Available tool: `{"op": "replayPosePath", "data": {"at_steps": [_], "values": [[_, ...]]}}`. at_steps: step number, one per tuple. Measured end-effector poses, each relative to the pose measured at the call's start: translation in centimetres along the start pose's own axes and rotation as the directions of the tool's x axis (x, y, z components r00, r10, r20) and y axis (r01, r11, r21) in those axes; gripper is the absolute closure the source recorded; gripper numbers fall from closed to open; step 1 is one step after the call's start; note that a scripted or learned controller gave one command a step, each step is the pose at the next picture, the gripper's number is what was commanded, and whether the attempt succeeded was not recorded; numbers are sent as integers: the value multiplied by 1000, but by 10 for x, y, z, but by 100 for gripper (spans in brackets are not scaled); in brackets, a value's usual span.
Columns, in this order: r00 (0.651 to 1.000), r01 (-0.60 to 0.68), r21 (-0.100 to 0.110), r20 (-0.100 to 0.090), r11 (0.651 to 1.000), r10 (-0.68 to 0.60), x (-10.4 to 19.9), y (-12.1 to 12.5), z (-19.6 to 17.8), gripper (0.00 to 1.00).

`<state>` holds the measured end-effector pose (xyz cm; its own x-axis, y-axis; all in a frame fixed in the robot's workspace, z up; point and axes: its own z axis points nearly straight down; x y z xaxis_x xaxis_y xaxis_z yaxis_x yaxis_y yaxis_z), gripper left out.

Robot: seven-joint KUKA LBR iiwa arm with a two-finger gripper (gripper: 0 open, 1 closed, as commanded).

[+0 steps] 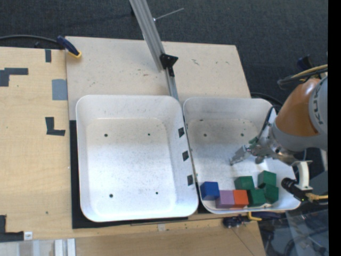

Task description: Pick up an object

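Several small blocks lie along the front edge of the right bin [224, 111]: a blue cube [209, 190], a purple block [227, 198], an orange block [241, 197] and green blocks [244, 183] [267, 178] [259, 197]. My gripper [245, 154] hangs over the right bin's floor, just behind the green blocks and apart from them. It is open, one finger splayed to the left, with nothing between its fingers. The arm's orange band [298, 108] covers the bin's right rim.
The left bin [85, 111] stands beside the right one, sharing a raised middle rim [184, 143]. A metal rail [149, 25] slants down from the top to that rim. Wooden bench surface lies to the left and behind.
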<state>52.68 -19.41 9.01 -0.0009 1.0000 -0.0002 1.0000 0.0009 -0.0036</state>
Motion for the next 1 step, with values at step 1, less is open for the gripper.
{"op": "replayPosePath", "data": {"at_steps": [1], "values": [[1000,1,-1,-2,1000,-1,1,1,-12,100]]}}
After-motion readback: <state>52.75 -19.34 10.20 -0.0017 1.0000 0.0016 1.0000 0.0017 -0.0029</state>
